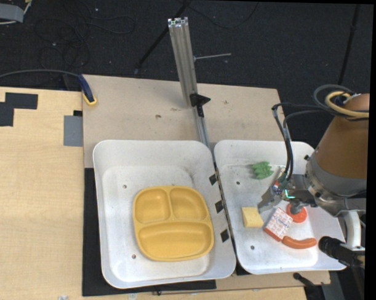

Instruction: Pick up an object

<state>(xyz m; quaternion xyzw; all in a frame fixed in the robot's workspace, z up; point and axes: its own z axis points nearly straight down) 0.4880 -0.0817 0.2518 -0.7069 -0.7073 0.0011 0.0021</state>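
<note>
On the far left we see a pale wooden tabletop [32,190] with a few dark and grey patches near its upper edge. Beside it sits a tan board [146,108], and on that board rest two shallow white bins side by side.

The left bin [107,174] holds a yellow divided plate [172,222], lying flat with two small sections toward the top and one long section toward us. Between the bins, at the back, a metal post [185,60] rises at a slant from the board.

The right bin [236,172] holds several small things. Moving across it, we come first to a pale yellow block [252,217] near the bin's middle, then a small green piece [261,170] farther back, well apart from the block. To the right of the block lies a white packet with red print [278,224], tilted, and just below it an orange sausage-shaped piece [297,243], touching or nearly touching the packet. A small red-orange object [297,213] sits just above the packet.

The gripper [277,196] reaches in from the right, low over the bin, between the green piece and the packet. We cannot tell from this view how it is set. Behind it the grey arm [342,151] bulks over the bin's right edge, with a black cable [286,137] looping down to the wrist.
</note>
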